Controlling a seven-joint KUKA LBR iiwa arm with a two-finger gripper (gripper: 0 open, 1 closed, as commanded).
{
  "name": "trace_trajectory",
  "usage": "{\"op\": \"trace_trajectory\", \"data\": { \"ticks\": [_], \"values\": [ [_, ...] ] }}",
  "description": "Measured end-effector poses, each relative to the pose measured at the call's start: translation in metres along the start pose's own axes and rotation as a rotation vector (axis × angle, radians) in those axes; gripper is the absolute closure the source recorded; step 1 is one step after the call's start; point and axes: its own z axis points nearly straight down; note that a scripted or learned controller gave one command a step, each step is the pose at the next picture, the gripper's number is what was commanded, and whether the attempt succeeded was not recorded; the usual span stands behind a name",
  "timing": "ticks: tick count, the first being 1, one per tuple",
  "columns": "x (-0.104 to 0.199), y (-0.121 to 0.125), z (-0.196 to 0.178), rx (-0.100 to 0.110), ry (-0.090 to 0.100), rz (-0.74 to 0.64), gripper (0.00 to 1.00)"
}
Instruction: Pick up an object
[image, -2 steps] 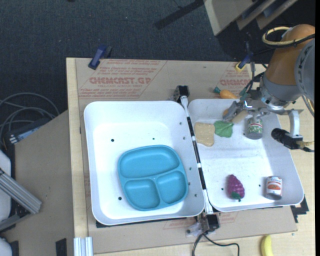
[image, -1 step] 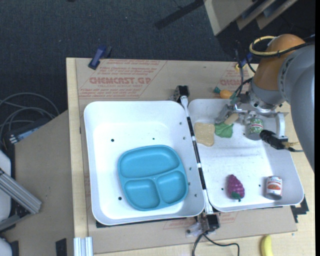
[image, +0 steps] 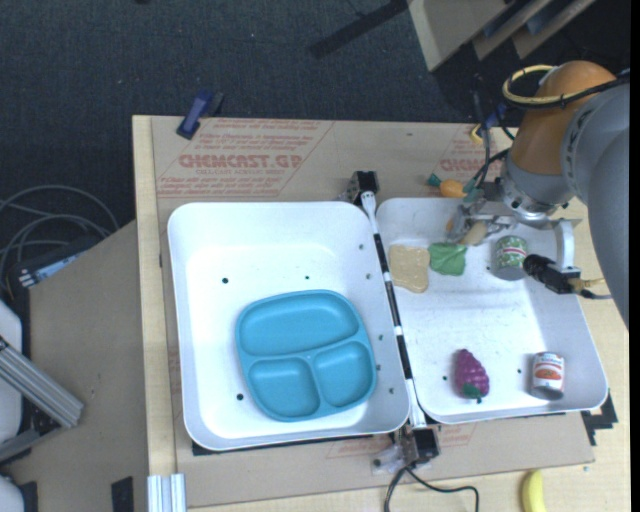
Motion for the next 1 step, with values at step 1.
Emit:
{"op": "trace_trajectory", "data": {
  "ticks": [1],
  "values": [
    [-0.0189,-0.0111,-0.0925,-0.001,0.001,0.002,1.00]
  ]
}}
